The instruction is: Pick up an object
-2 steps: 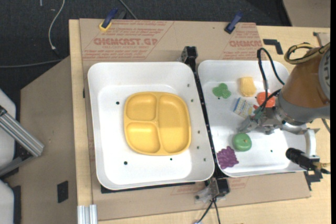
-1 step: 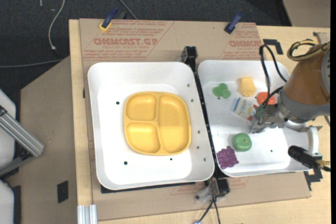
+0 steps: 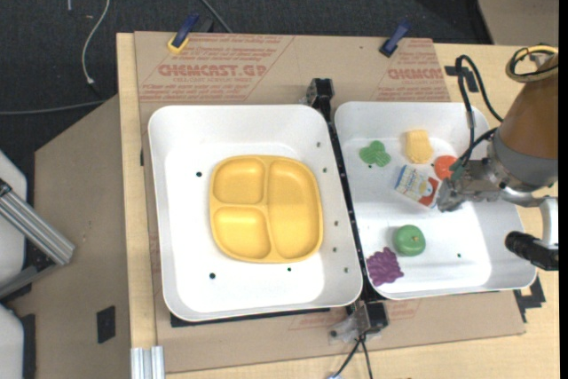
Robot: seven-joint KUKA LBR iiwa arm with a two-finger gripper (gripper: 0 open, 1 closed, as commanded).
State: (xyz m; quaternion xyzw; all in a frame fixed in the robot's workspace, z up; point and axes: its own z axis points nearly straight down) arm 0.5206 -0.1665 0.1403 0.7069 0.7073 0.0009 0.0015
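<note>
A small white carton with blue and red print is seen lying tilted in the right bin, just left of the pincer, its red end close against the fingertips. Whether the pincer is apart or together cannot be told. A red piece sits just above it, a yellow block beyond. Below-left lie a green apple and purple grapes; a green piece lies up-left. Far left, a yellow divided plate rests in the left bin.
</note>
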